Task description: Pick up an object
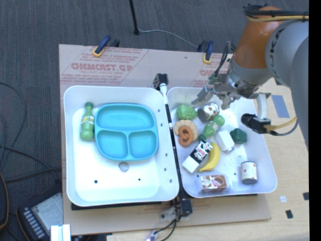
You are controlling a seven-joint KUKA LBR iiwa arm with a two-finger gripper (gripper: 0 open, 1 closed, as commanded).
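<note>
My gripper (pixel 214 100) is over the far part of the right bin (pixel 266 157), open, with its fingers spread. Just below it lies a small brown-and-white can (pixel 208 110), under the gap between the fingers and not gripped. Around it lie a leafy green piece (pixel 185 112), a ring donut (pixel 186 133), a green bottle (pixel 212 126), a white block (pixel 225 141) and a dark green piece (pixel 239 135). Nearer the front are a black-and-white carton (pixel 198 155), a banana (pixel 213 159), a small tin (pixel 248 171) and a brown box (pixel 213 183).
The left bin (pixel 75 174) holds a blue divided plate (pixel 126 131), a green bottle (pixel 88 122) along its left wall and a small grey disc (pixel 123 167). The arm's orange band (pixel 253 39) looms over the right bin's far corner. A black cable end (pixel 253 122) hangs by the right wall.
</note>
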